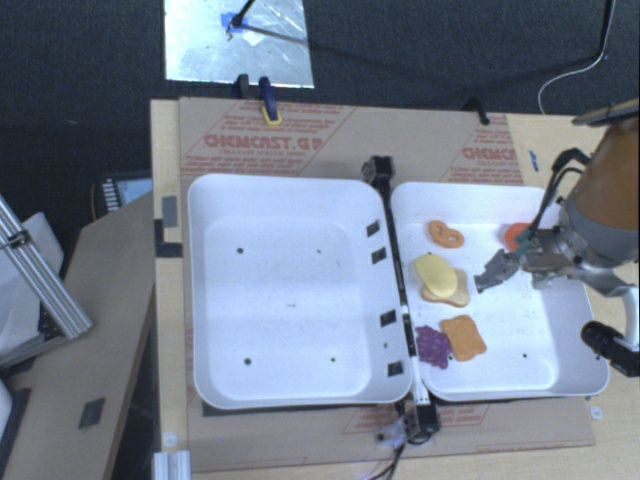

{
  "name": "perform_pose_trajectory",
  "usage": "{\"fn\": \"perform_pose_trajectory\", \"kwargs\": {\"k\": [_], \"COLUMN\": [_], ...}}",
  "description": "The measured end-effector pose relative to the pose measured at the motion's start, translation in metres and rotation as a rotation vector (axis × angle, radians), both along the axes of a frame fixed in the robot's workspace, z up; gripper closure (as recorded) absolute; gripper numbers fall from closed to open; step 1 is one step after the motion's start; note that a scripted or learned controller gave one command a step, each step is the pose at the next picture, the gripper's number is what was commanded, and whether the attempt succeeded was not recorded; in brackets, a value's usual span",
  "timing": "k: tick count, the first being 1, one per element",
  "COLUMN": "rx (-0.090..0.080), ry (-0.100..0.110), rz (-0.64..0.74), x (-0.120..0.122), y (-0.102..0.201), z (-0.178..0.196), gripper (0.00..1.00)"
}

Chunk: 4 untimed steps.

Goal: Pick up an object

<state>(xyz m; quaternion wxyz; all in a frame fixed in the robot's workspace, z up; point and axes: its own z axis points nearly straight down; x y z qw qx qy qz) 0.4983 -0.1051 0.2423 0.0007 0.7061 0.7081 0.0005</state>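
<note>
In the right-hand white bin (pixel 530 368), close to the wall it shares with the left bin (pixel 290 288), lies a pale yellow, rounded toy food piece (pixel 440 276) resting on a tan slice, and this looks like the likeliest thing to be picked up. The gripper (pixel 490 274) hangs just beside it on the side toward the bin's middle, its dark fingers pointing at the piece; nothing is seen between them, and whether they are spread or closed cannot be told from this angle. To do this step well, I would judge the gripper needs to centre over the yellow piece, come straight down with the fingers either side of its rounded body, and close on the yellow part, not the thin slice beneath. Around it, an orange pretzel-shaped piece (pixel 446 234) sits toward the bin's far edge, a tan toast-like slab (pixel 464 337) and a purple grape cluster (pixel 432 345) lie toward the near edge, the grapes against the shared wall. A red-orange piece (pixel 515 234) shows near the far right, partly behind the arm (pixel 600 208). The shared wall and the black clips along it stand close to the yellow piece and could crowd a finger on that side.
</note>
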Motion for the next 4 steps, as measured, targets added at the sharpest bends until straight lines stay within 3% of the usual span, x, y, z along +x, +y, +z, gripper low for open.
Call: {"fn": "perform_pose_trajectory", "kwargs": {"k": [1, 2, 3, 4], "rx": [0.003, 0.000, 0.003, -0.002], "ry": [0.006, -0.001, -0.006, -0.002], "rz": [-0.001, -0.001, 0.009, -0.004], "x": [-0.012, -0.011, -0.010, -0.011], "y": [0.015, 0.013, 0.087, 0.016], "z": [-0.139, -0.124, -0.054, -0.007], "gripper": [0.00, 1.00, 1.00, 1.00]}}
